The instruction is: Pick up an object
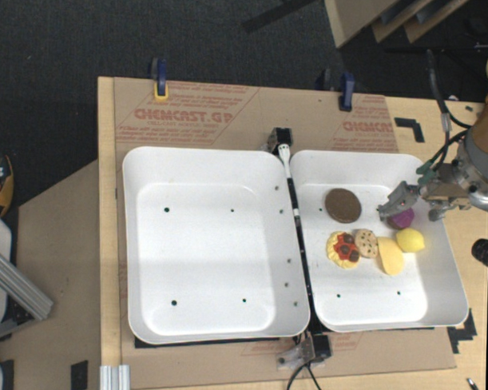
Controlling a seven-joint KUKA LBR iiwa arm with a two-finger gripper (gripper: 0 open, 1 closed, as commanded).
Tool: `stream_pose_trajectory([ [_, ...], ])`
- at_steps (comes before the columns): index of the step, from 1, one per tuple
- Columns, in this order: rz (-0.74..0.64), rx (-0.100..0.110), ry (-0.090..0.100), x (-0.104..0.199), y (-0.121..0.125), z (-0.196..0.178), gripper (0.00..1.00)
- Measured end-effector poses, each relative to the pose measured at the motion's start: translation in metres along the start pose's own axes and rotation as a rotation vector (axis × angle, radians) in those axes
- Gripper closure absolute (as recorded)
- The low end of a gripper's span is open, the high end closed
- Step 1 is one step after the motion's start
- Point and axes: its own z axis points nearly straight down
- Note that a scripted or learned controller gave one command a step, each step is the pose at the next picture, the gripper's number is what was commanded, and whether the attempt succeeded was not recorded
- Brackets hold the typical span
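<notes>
Several toy foods lie in the right bin (432,305): a brown round disc (343,205), a pizza-like piece (343,250), a chocolate-chip cookie (365,243), a yellow lemon (411,241), a pale yellow wedge (390,258) and a small purple piece (401,219). My gripper (415,206) hangs low over the bin's right side, open, its fingers spread to either side. The purple piece sits just below the left finger (394,201), partly hidden by it. Nothing is lifted between the fingers.
The left bin (147,227) lies beside the right one, a black strip (295,232) between them. Both rest on a brown board (110,145) held by clamps at the far edge. The arm and its cables (450,137) come in from the right.
</notes>
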Motion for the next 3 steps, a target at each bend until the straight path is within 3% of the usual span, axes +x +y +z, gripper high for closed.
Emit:
stream_pose_trajectory([
  [1, -0.005, 0.012, 0.005, 0.058, 0.008, 0.104, 0.00],
  [2, 0.005, 0.006, 0.002, 0.024, 0.006, 0.202, 0.00],
  [3, 0.002, -0.001, 0.000, 0.026, 0.008, 0.187, 1.00],
])
